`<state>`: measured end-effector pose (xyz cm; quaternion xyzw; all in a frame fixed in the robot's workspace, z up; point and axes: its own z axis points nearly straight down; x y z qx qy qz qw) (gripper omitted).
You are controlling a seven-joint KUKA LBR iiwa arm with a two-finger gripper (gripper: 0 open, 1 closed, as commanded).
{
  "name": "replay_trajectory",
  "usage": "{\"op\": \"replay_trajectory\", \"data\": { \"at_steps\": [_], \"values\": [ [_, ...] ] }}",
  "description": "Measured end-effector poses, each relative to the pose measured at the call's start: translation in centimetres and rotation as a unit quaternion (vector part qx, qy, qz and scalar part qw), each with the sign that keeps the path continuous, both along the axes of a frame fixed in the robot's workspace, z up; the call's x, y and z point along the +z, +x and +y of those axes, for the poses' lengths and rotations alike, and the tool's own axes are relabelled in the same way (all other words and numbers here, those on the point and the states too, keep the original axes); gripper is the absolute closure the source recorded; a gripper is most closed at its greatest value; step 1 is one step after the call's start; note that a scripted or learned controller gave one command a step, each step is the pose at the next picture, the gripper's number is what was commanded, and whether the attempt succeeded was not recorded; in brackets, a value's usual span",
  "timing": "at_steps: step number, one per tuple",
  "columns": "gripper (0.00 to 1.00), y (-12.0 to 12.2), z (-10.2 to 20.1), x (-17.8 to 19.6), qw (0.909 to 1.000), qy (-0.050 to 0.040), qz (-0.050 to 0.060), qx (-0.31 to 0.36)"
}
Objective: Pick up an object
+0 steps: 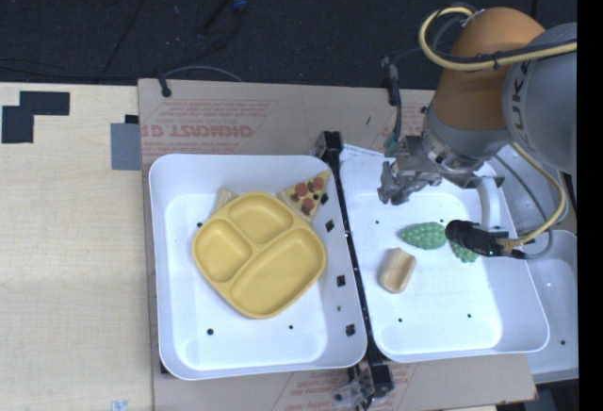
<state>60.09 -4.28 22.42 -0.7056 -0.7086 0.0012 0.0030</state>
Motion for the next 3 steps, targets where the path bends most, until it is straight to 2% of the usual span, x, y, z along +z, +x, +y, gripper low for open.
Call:
{"op": "replay_trajectory", "data": {
  "at_steps": [1, 2, 3],
  "values": [
    [1.00, -1.1, 5.0, 1.0, 1.0000, 0.0001, -0.001, 0.001],
    [1.00, -2.0, 10.0, -0.4, 1.0000, -0.0004, 0.000, 0.000],
    [1.00, -1.9, 15.3, 0.7, 1.0000, -0.0012, -0.002, 0.001]
  ]
}}
